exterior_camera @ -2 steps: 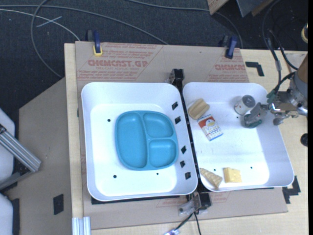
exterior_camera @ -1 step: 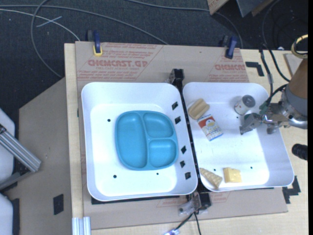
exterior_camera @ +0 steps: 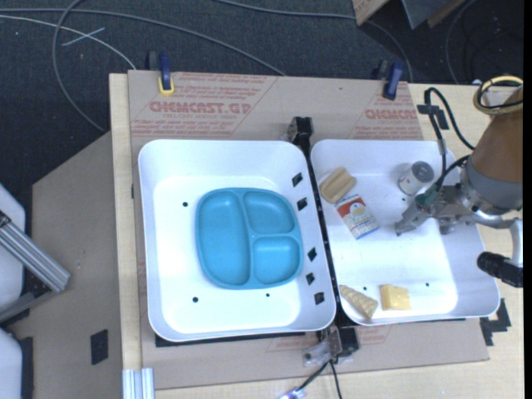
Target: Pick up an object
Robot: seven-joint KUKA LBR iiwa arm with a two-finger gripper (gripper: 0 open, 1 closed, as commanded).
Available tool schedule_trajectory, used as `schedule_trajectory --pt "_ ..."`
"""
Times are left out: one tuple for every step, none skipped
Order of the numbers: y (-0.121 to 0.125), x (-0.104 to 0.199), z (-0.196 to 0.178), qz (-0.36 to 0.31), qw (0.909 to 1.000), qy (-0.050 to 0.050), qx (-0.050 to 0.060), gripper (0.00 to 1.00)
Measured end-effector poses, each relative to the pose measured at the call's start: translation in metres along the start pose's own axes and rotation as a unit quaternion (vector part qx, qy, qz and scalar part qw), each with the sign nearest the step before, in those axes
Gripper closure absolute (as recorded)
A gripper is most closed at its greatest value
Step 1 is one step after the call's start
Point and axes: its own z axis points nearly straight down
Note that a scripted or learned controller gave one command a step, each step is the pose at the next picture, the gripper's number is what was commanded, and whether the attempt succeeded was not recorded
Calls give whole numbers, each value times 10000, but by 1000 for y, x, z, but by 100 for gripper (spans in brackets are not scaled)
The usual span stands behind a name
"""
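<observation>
Hand (exterior_camera: 409,220) hovered low in the right bin (exterior_camera: 465,306); I couldn't tell its grip. Just left lay a carton (exterior_camera: 357,216), its label unreadable. Table (exterior_camera: 208,102) print read "CHEMCAST".

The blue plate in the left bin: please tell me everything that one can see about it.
The blue plate is a light blue tray with rounded corners, seemingly smooth plastic. Raised ridges split it into three compartments: one large on the view's left, two smaller on the right. All three hold nothing. It lies flat, slightly turned, near the middle of the left bin, resting on the white floor. Nothing else touches it; the claw is over the right bin.
</observation>
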Motion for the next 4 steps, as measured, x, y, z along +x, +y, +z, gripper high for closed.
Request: schedule_trajectory --pt "1 0 -14 -1 10000 -8 -32 100" --pt "3 2 -79 -6 10000 -24 -65 100" --pt "4 2 -125 -5 10000 -22 -56 100" --pt "7 56 -126 -32 10000 1 -27 100"
